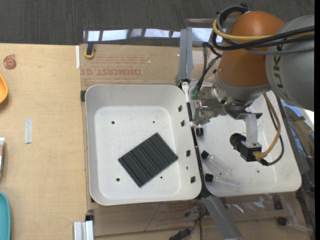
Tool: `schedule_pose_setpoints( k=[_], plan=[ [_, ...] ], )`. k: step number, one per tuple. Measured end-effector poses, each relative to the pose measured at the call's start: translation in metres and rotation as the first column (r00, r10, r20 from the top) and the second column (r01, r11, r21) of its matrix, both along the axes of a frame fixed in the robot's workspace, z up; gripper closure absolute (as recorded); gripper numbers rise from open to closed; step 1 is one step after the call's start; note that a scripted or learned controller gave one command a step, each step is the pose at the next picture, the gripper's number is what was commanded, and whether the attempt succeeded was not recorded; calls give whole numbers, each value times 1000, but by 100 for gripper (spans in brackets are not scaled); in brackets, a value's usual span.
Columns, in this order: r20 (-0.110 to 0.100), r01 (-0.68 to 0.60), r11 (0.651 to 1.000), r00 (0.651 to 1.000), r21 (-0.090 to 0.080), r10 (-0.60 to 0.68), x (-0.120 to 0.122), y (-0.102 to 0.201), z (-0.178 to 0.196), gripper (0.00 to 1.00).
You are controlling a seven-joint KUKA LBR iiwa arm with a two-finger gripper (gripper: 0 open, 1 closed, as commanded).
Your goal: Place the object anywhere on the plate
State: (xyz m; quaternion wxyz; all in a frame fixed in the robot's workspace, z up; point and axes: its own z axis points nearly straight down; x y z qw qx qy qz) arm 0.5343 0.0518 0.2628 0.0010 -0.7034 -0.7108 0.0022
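Observation:
A dark ridged rectangular plate (148, 159) lies at a slant on the floor of the left white bin (100, 134). My gripper (204, 110) hangs below the orange wrist band (250, 44), low over the left side of the right bin (280, 179), close to the wall between the two bins. The wrist hides most of it. A small clear, glassy object (216, 164) lies on the right bin's floor near its front left, below and apart from the gripper. Nothing lies on the plate.
Black clips (190, 153) sit along the divider between the bins. A black fitting with a yellow cable (246, 147) hangs from the arm over the right bin. Cardboard (125, 66) lies behind the bins, and a wooden table (40, 134) spreads to the left.

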Motion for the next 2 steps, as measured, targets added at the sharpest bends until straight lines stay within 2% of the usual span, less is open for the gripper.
schedule_pose_setpoints(
  k=[1, 2],
  plan=[
    [3, -364, 932, 932, 1, 364, -4, -27, 20, 100],
    [3, -711, 703, 703, 3, 711, 14, 0, -27, 100]
  ],
)
